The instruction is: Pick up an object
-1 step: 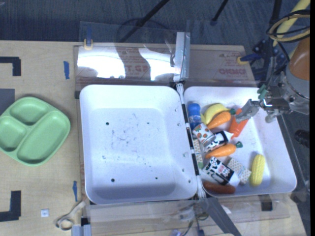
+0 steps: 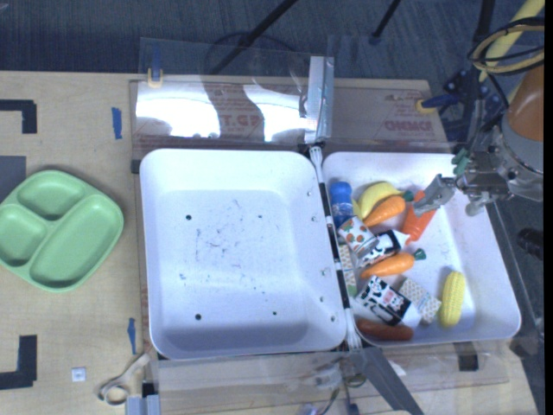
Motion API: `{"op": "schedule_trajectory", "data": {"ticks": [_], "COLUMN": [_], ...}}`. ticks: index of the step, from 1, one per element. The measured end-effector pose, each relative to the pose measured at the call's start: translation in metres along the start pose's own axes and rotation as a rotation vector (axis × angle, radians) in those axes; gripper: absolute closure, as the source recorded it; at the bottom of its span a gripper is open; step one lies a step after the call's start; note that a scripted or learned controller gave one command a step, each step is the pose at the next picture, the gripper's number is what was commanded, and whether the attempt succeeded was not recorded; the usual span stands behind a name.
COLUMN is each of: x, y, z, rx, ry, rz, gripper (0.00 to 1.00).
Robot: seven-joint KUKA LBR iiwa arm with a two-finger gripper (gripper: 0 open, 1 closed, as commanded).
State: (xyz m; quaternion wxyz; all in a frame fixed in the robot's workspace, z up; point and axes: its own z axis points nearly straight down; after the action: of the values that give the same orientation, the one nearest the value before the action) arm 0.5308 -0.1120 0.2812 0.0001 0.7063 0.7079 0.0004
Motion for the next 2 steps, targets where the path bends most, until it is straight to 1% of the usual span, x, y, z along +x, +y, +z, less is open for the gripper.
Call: {"op": "schedule_trajectory", "data": {"ticks": [1, 2], "x": [-0.010, -0.008], "y": [-0.004, -0.003], "z": [0.139, 0.194], "rx": [0.001, -0.009], "ry": [0.001, 0.000], "rz": [-0.061, -0.135], "gripper": [0.00, 0.00]}}
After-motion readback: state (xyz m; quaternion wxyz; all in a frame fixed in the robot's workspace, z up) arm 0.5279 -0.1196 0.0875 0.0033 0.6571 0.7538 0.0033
